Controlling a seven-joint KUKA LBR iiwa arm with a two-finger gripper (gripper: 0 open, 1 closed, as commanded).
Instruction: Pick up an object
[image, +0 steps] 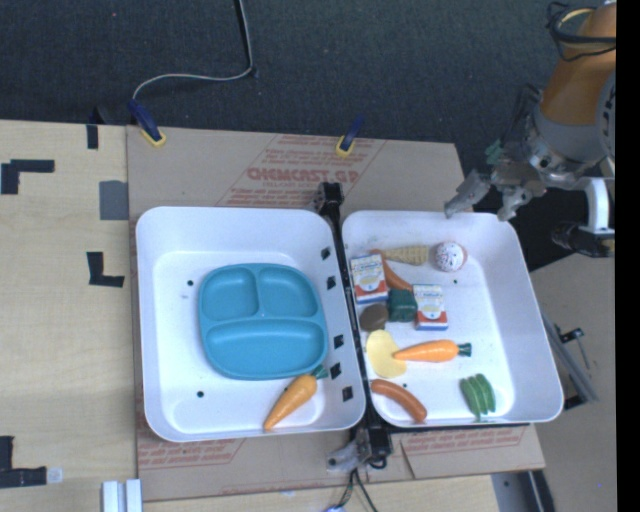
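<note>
Nearest the lower edge lies a reddish plastic sausage (399, 400), light, stiff and slippery; grip its middle. At upper right, the gripper (484, 200) has fingers spread wide, holding nothing.

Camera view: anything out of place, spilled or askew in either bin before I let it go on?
Nothing spilled or damaged. One oddity: a carrot lies alone in the left bin, beside the blue divided plate, while the other toy foods, including a second carrot, crowd the right bin. The gripper hovers at that bin's far edge.
</note>
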